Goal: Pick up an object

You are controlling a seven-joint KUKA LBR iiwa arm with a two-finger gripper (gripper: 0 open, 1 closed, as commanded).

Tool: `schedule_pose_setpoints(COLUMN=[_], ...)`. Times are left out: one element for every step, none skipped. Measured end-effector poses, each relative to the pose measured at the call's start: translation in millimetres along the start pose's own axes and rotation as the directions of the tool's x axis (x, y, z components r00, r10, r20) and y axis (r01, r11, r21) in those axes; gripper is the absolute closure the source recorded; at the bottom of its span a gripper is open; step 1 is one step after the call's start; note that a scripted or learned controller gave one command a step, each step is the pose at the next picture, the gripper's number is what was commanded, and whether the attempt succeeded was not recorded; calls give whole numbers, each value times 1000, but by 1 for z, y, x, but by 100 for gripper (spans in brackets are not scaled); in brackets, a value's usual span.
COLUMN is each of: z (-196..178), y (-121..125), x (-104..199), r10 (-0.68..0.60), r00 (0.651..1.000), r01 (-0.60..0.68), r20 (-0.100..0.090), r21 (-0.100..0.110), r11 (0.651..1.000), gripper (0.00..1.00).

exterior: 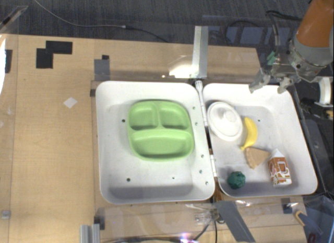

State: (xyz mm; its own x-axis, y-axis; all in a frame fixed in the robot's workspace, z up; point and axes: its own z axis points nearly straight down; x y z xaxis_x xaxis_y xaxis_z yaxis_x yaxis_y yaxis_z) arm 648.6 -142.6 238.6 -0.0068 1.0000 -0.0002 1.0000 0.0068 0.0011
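The left bin [112, 132] holds a green divided plate [159, 129]. The right bin [292, 132] holds a white bowl [225, 121], banana [250, 133], small carton [279, 168], what looks like a bread slice [256, 157], and green ball [237, 180]. The pincer [270, 82] hangs spread above its far edge, pinching nothing.

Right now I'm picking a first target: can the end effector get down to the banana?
Probably yes. The end effector hangs over the right bin's back edge, and the banana lies uncovered, though the white bowl touches its side.

Even overhead light is cast, glare is seen on the bench [180, 71], and mild softness is noted throughout
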Motion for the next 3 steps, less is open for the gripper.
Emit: schedule_pose_setpoints(z=[108, 112, 113], y=[-29, -28, -29], x=[9, 0, -3], r10=[143, -32, -125], r00=[990, 999, 992], r01=[-143, 32, 126], r20=[1, 8, 18], r21=[-4, -32, -48], r11=[990, 999, 991], gripper=[0, 0, 0])
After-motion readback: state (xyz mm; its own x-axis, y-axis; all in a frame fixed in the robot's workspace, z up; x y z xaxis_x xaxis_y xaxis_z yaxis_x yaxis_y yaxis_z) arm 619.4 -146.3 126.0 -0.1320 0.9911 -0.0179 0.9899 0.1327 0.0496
